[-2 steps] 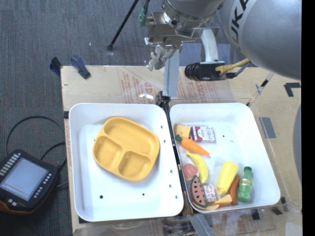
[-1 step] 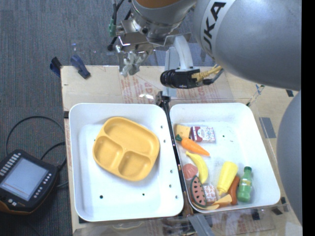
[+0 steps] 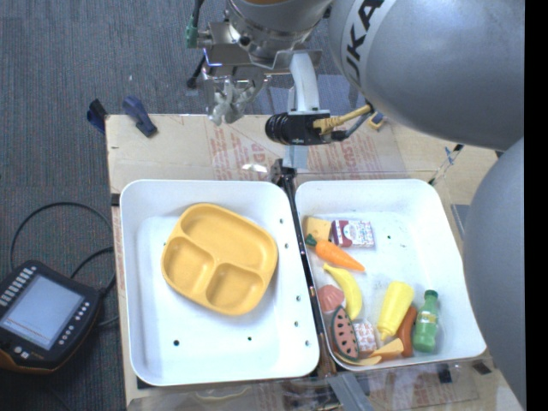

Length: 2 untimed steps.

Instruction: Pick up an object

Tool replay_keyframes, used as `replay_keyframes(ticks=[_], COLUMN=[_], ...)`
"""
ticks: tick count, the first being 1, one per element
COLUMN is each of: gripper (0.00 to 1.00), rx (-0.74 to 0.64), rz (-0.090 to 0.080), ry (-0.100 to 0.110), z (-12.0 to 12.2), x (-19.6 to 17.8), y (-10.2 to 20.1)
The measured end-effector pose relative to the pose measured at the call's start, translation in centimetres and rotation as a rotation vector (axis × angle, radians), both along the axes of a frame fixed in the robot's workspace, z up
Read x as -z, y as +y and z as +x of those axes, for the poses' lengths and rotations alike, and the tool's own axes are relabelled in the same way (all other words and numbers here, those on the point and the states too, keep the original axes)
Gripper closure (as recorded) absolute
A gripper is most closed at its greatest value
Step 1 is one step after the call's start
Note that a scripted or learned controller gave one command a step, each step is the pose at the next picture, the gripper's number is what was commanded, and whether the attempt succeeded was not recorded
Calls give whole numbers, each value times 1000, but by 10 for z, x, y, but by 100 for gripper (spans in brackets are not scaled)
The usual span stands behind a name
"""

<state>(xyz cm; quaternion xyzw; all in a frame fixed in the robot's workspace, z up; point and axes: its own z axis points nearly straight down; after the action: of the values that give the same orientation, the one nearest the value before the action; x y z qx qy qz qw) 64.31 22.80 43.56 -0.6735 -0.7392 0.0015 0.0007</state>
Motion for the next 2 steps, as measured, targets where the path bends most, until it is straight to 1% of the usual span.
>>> replay_keyframes(ticks=[1, 2], gripper=[100, 100], rx=[-189, -190], rz=[1, 0], ry=[-3, 3], z=[-63, -62], x=[-2, -9], y=[-73, -72])
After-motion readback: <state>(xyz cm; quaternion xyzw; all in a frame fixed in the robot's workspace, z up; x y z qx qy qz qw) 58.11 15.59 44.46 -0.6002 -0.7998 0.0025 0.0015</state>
